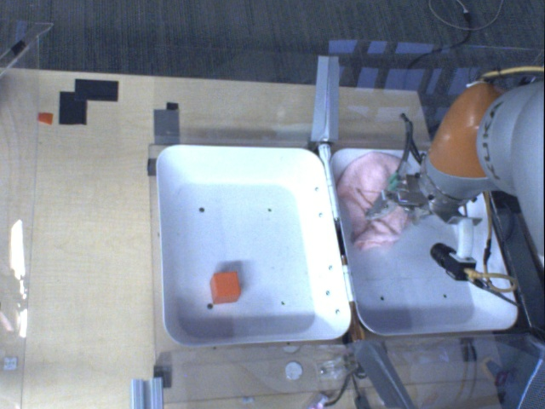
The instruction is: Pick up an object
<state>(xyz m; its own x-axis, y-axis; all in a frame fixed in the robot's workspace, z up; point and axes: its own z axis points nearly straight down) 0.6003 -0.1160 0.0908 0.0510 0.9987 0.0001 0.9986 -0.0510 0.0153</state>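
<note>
Gripper (385, 204): we see it low over the right bin (426, 309); we cannot tell its opening or any hold.
Pink cloth (368, 196): bunched directly beneath it.
Orange block (226, 287): well apart, left bin (247, 177).

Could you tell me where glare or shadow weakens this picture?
Camera view: reflections streak the bench's left edge; soft shadow lies along each bin's near wall, left bin and right bin; the pink cloth looks pale and soft; the orange block reads sharply.
</note>
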